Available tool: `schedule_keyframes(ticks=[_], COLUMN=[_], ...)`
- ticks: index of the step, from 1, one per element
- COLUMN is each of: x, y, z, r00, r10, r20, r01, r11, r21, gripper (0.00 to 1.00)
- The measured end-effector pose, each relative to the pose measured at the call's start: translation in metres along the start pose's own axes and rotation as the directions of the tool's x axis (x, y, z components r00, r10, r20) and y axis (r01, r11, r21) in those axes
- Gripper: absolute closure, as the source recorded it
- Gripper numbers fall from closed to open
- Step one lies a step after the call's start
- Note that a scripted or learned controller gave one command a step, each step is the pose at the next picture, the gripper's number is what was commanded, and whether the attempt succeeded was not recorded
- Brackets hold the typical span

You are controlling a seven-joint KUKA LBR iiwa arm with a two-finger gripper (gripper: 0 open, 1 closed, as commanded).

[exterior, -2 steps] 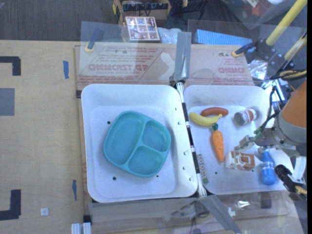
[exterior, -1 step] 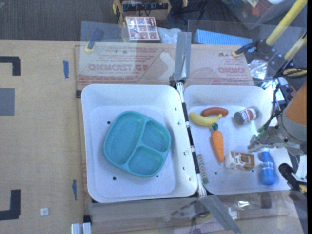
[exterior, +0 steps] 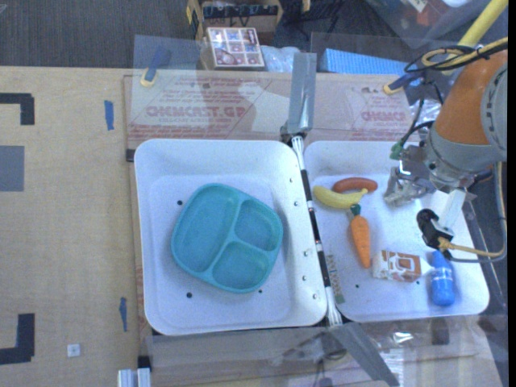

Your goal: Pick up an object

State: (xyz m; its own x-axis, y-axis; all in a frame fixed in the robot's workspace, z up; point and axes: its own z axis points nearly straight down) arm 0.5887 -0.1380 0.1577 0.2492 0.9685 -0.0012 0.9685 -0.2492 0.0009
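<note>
In the right bin (exterior: 468, 301) lie a yellow banana (exterior: 334, 197), a red sausage (exterior: 355, 185) just behind it, an orange carrot (exterior: 360, 239), a small orange-and-white packet (exterior: 397, 265) and a blue bottle (exterior: 441, 284). My gripper (exterior: 401, 190) hangs low over the bin's back right part, to the right of the sausage. I see nothing between its fingers. The arm's orange band (exterior: 476, 95) rises behind it.
The left bin (exterior: 161, 168) holds a teal divided plate (exterior: 228, 237). A metal divider (exterior: 301, 95) stands behind the seam of the bins. Cardboard boxes (exterior: 234, 22) sit beyond the bench. A black and yellow cable (exterior: 439, 236) trails over the right bin.
</note>
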Motion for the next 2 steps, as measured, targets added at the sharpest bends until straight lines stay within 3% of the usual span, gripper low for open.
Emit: schedule_keyframes(ticks=[1,2], x=[0.000,0.032], y=[0.000,-0.010], z=[0.000,0.069], r00=[1.000,0.993], r10=[0.000,-0.116], r20=[0.000,0.000], r01=[0.000,0.116], r11=[1.000,0.993], r21=[0.001,-0.006], gripper=[0.00,0.00])
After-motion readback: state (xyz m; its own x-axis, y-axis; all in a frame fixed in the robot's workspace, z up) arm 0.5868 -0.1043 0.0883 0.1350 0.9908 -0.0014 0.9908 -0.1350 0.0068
